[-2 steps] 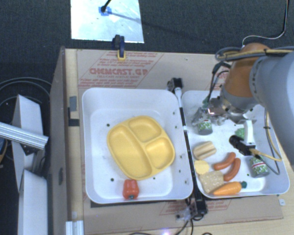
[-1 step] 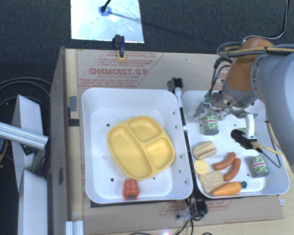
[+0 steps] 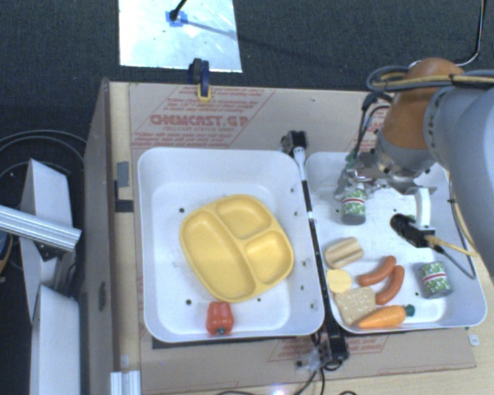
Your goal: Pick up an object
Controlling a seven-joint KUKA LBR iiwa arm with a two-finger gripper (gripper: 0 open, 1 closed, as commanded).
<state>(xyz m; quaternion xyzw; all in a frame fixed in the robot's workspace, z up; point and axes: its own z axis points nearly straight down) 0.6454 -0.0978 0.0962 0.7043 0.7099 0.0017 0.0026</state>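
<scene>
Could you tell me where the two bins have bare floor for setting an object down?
Left bin: bare strips around the yellow tray, widest along the far wall and left of the red pepper. Right bin: crowded near its front by sausages, carrot and can; the gripper occupies the far end.

You see the arm (image 3: 453, 122) reaching in over the right bin (image 3: 477, 303), its gripper (image 3: 356, 189) directly above an upright green can (image 3: 354, 207); a second can (image 3: 434, 279), two sausages (image 3: 384, 276), a carrot (image 3: 382, 318) and bread (image 3: 343, 252) lie nearby; the left bin (image 3: 160, 303) holds a yellow divided plate (image 3: 235, 245) and a red pepper (image 3: 219, 318).
</scene>
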